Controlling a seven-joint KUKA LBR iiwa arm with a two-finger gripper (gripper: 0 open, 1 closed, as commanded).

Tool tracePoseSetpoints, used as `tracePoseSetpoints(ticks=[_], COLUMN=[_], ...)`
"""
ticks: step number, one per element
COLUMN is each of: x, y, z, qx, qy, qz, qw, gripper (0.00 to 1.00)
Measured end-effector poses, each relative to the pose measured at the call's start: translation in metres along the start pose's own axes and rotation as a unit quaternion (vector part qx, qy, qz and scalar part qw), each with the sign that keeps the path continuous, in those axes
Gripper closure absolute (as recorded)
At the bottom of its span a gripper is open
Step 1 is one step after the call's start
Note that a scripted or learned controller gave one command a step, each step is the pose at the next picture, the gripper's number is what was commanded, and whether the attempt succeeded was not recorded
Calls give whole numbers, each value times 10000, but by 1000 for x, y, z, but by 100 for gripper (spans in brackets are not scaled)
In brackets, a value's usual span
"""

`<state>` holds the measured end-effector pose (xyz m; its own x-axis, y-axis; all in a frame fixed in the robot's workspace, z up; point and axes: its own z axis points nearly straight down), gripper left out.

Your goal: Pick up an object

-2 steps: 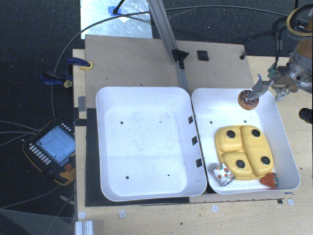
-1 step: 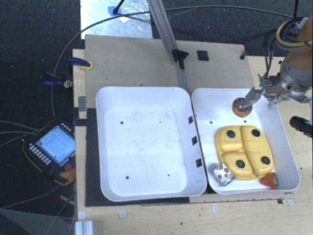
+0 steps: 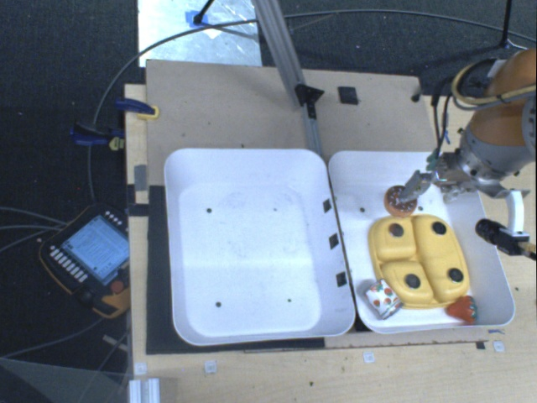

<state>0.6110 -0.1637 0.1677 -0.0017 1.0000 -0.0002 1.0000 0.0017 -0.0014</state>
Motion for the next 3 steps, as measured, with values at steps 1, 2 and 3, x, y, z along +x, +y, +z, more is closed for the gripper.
tracePoseSetpoints(ticks=[1, 2, 3], x=[0, -1, -3], y=[2, 2, -4], z=[59, 47, -14], qx=[-38, -44, -37], qy=[1, -3, -6], qz=[2, -4, 1], qw=[10000, 10000, 10000], gripper=[0, 100, 100])
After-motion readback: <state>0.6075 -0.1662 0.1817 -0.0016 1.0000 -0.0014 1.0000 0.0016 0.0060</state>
